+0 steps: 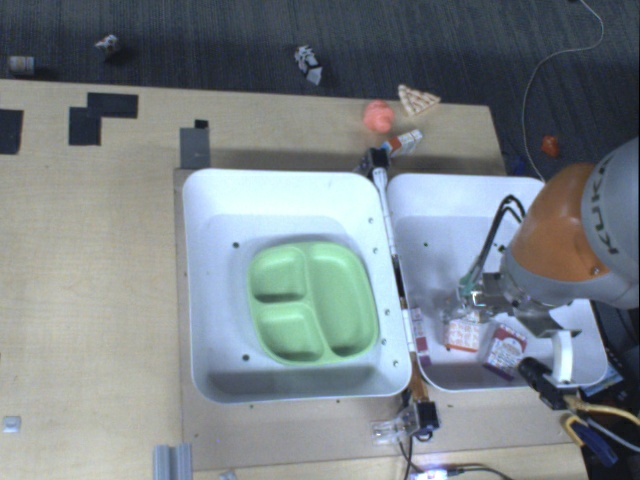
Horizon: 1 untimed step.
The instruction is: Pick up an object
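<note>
The arm (575, 233) is reaching in from three o'clock, hanging over the right bin (440, 203). Small packets (463, 334) are lying at the bin's six o'clock. A green tray (312, 301) is sitting in the left bin (215, 208).

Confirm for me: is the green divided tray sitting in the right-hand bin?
No, the green tray lies in the left bin; the arm works over the right bin.

Pale wooden bench (90, 298), dark carpet (250, 18)
</note>
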Motion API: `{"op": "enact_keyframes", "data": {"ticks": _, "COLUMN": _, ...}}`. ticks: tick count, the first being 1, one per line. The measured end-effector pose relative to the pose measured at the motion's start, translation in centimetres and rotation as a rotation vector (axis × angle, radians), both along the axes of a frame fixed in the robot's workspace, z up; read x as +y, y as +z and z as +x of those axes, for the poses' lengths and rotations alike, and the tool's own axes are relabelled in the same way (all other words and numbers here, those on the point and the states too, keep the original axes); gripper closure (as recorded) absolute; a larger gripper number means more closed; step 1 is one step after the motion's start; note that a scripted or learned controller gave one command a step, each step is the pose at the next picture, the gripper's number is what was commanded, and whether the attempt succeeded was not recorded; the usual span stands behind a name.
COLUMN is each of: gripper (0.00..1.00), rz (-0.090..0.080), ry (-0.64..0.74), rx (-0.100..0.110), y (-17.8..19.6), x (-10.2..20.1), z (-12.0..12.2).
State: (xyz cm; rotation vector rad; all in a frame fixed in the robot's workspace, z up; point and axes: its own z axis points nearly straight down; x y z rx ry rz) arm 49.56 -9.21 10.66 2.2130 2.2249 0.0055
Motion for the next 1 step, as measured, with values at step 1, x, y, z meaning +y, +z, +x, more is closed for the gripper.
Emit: {"op": "enact_keyframes", "data": {"ticks": 1, "gripper": 1.0, "rz": 0.001, "ry": 0.0, "rx": -0.001, "y": 12.65, "x": 4.79, "z": -0.74}}
